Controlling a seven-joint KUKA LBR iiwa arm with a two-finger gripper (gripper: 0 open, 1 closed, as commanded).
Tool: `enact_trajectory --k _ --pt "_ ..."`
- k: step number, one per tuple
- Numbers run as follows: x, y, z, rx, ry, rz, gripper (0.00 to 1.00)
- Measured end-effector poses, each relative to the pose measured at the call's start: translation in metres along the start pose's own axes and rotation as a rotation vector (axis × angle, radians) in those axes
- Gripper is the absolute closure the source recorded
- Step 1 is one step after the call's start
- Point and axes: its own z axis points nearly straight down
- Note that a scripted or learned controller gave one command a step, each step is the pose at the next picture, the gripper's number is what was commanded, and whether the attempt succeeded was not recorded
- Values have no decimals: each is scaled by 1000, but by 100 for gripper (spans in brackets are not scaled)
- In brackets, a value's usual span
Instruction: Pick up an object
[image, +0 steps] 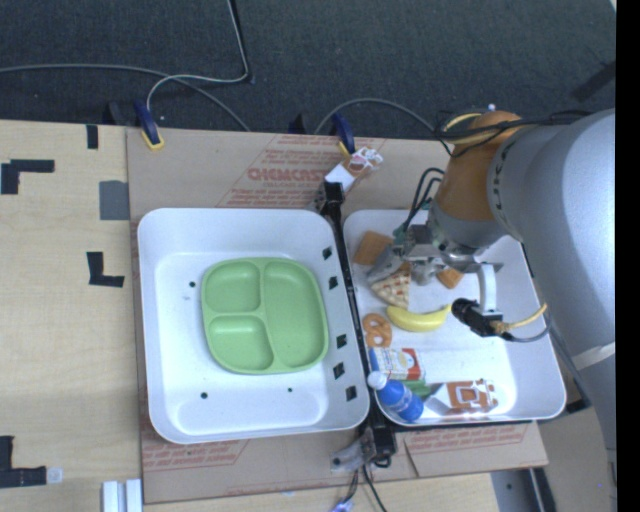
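The right bin (535, 300) holds several small objects. My gripper (392, 262) hangs low over its upper left part, reaching in from the right. It sits just above a waffle piece (393, 290), with a brown block (371, 245) to its left. A yellow banana (418, 319) lies just below the waffle, and a pretzel (377, 328) lies left of the banana. Nearer the front edge lie a small carton (404, 362), a blue bottle (399, 398) and an orange and white packet (468, 395). Nothing is visibly held.
The left bin (165, 300) holds a green divided plate (265, 314). The arm's grey body (560, 200) covers the right bin's upper right side. A black cable plug (472, 314) hangs from the arm near the banana. Clips (340, 340) line the wall between the bins.
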Motion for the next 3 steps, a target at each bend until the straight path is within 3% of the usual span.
enact_trajectory --k 1,2,3 --pt "1 34 2 13 2 2 0" --pt "-8 36 1 7 2 0 0" --pt "10 -5 0 1 0 0 0"
